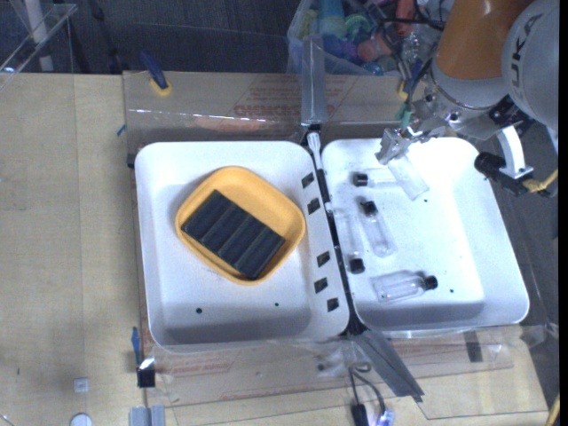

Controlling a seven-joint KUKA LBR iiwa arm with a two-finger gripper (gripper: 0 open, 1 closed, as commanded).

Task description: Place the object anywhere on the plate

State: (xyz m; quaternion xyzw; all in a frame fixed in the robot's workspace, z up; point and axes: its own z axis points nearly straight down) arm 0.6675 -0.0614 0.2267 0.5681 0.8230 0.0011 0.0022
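Observation:
A yellow plate [240,223] with a dark ridged insert lies in the left bin [169,309]. Several clear bottles with black caps lie in the right bin [497,273]: one near the front [401,285], one upright-lengthwise in the middle [376,231], one along the divider [348,242], and one at the back [404,182]. My gripper [393,146] hangs over the back of the right bin, just above the back bottle. Nothing is visibly held in it.
A raised divider [324,238] with black clips separates the two bins. A clear box of colourful items [364,16] stands behind the bins. The grey and orange arm [497,34] fills the upper right.

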